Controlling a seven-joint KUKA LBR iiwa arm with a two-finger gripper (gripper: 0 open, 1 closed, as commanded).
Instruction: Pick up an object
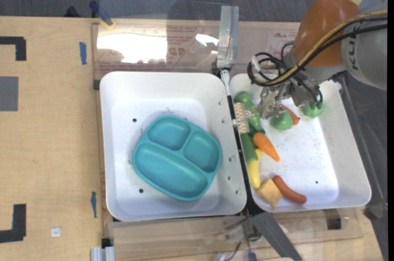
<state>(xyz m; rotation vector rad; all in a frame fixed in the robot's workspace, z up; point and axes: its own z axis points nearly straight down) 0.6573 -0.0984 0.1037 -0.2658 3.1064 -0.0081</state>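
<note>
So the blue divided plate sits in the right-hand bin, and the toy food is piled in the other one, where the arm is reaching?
Not quite: the camera view shows the blue divided plate in the left-hand bin, not the right. The rest stands: the toy food, such as the carrot and sausage, is in the other bin, where the arm's gripper is reaching.

Setting: a robotics lab. My plywood bench carries blue tape marks, a clear acrylic sheet, two white bins and toy food.
</note>
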